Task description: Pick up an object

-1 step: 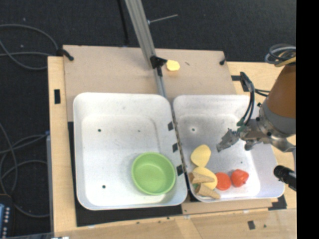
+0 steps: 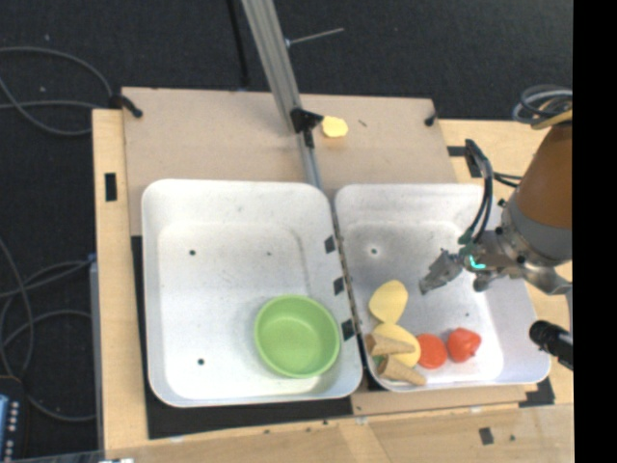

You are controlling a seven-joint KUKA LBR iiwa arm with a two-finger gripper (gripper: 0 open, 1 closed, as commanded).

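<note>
Hovering over the right bin [image 2: 386, 210], the gripper [image 2: 436, 276] points left; its opening I cannot tell. Below-left lies a smooth yellow wedge [image 2: 388, 300]; below, 2 glossy red tomatoes [image 2: 448, 348].

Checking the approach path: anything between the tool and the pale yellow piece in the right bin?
Nothing: in the camera view, only bare white floor of the right bin separates the tool from the pale yellow piece.

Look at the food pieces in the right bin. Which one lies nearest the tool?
The pale yellow piece, uppermost of the cluster, lies nearest the tool; the two red pieces sit lower.
</note>
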